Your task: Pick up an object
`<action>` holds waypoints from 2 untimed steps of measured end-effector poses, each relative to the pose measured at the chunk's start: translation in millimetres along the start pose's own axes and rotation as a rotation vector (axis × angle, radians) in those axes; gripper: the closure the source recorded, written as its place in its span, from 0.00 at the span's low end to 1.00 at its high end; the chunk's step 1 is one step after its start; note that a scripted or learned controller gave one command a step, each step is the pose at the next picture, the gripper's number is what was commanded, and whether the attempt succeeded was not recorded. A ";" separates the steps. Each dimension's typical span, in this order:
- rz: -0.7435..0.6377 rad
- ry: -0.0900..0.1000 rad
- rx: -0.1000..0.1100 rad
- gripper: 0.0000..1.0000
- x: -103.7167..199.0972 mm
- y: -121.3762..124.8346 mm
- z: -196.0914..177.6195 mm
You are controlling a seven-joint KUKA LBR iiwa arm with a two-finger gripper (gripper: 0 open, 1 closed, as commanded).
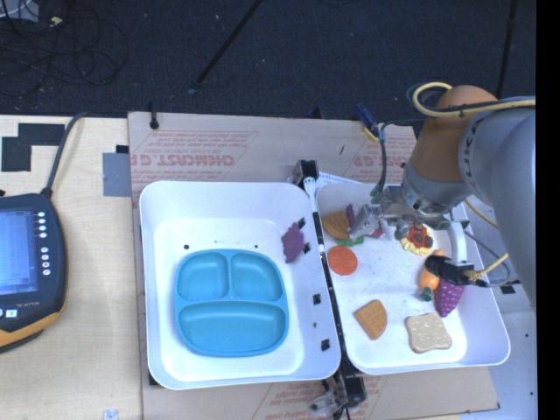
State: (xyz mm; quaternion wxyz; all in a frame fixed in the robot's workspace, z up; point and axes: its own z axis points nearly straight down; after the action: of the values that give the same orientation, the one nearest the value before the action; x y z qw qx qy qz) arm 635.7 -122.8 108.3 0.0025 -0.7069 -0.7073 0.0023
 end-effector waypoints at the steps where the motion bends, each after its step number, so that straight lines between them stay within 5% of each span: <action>1: 0.000 -0.004 -0.017 0.00 -19.6 9.9 -118.2; 2: 0.007 0.001 0.007 0.00 -60.4 -83.7 -55.1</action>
State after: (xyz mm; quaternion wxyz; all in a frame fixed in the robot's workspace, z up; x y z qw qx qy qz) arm 552.4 -183.3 163.9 0.0051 -0.7093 -0.7048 0.0044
